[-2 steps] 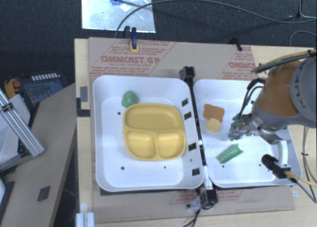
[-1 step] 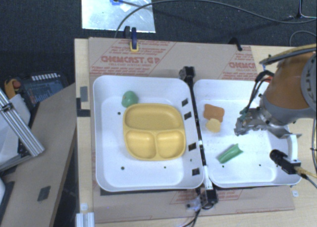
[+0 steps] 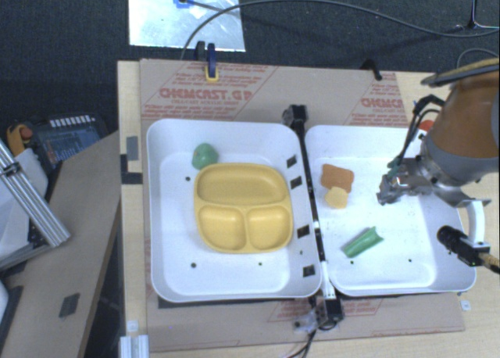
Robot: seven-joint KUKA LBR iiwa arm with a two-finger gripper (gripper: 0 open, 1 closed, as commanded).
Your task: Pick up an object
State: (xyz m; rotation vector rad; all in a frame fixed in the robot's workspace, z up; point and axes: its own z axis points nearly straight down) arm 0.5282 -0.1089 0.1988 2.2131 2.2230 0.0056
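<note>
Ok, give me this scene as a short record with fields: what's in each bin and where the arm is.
left bin: yellow divided tray, green round object touching its far left corner
right bin: orange block, pale yellow piece beside it, green block lying nearer the front
gripper: over the right bin, right of the orange block
held: nothing visibly

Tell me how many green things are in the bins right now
2. A round green piece lies in the left bin by the yellow tray's far corner; a long green block lies in the right bin. The arm may hide others.
</note>
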